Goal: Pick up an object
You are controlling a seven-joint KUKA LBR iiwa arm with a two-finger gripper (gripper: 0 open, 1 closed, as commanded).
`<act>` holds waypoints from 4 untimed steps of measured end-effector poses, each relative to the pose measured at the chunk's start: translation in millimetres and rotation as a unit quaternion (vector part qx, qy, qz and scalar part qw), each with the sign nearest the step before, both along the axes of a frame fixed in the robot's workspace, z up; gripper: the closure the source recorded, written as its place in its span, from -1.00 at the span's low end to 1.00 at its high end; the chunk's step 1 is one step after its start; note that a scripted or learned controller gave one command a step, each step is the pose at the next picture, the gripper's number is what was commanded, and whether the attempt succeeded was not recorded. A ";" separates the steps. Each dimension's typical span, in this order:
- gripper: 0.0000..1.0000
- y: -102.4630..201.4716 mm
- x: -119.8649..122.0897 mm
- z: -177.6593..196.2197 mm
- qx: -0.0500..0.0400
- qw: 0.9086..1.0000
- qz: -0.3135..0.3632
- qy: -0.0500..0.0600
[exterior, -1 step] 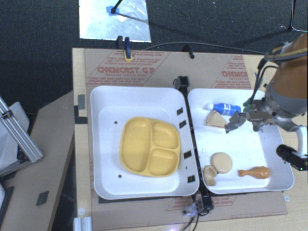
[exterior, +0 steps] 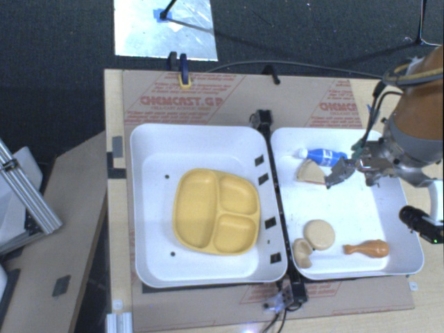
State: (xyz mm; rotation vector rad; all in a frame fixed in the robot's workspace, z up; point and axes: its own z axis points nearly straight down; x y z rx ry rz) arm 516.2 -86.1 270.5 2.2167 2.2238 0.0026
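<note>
Brown cardboard covers my bench (exterior: pixel 229 92), dark carpet beyond; smooth white bins hold a glossy yellow divided plate (exterior: pixel 215 211); my fingers' (exterior: pixel 354 172) spread, I cannot tell.

Bare floor mid right bin (exterior: pixel 361 207); blue bottle (exterior: pixel 322 156) and wedge (exterior: pixel 310 174) crowd its far-left corner.

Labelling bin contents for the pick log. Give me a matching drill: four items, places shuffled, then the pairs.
Items:
1. yellow divided plate
2. blue bottle
3. orange drumstick toy
4. round tan piece

Places:
A. right bin, near-right corner
B. left bin, middle
C. right bin, far-left, by the gripper
D. right bin, near-left area

Pairs: 1-B, 2-C, 3-A, 4-D
</note>
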 end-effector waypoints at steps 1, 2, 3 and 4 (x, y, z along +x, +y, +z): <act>-1.00 0.6 -4.1 -62.1 0.000 1.000 -0.001 0.003; -1.00 1.1 0.5 -105.2 0.000 1.000 -0.001 0.003; -1.00 3.5 -3.7 -167.4 0.001 1.000 -0.001 0.003; 1.00 2.9 -1.8 -153.6 0.000 1.000 -0.001 0.000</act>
